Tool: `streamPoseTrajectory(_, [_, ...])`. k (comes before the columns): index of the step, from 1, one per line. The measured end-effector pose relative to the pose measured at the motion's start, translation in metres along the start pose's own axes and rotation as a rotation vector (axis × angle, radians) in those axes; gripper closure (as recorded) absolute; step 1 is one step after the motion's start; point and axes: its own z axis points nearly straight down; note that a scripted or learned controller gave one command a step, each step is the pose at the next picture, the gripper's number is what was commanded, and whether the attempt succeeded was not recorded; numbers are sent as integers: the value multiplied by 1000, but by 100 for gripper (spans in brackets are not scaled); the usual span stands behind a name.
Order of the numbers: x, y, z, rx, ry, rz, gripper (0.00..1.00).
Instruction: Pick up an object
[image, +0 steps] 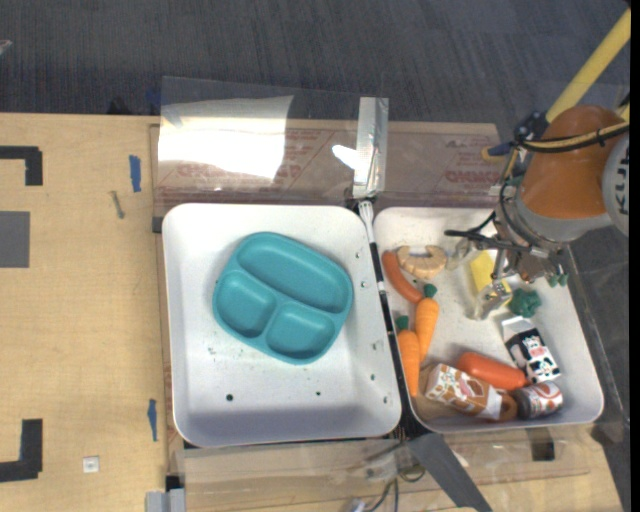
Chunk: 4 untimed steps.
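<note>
Nearest, lying against the front wall of the right bin (578, 335): brown packet (460, 390), with a small can (541, 400) just beside it on the right.

Largest, to the left: left bin (200, 385), holding a teal divided plate (285, 296) tilted near its middle.

Reaching in from the right over the right bin's far corner: grey arm (565, 170) with its orange band.

Below the wrist, low over the far half of the right bin: gripper (505, 283). Spread or closed, cannot tell; nothing seen held.

Just beside the gripper: yellow piece (483, 270) on the left, green piece (523, 300) on the right.

Elsewhere in the right bin:
- red-orange sausage (492, 369) resting on the packet
- two carrots (425, 325) along the left wall
- curved hot dog (400, 277) touching a bread piece (426, 261)
- black-and-white carton (531, 351) near the right wall.
</note>
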Motion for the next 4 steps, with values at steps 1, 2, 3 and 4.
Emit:
streamPoseTrajectory(1, [-4,0,-15,5,-15,0,100])
streamPoseTrajectory(2, [-4,0,-14,4,-13,0,0])
streamPoseTrajectory(3, [7,-3,0,-1,1,35,0])
streamPoseTrajectory(4, [-1,68,-1,-3,0,162,0])
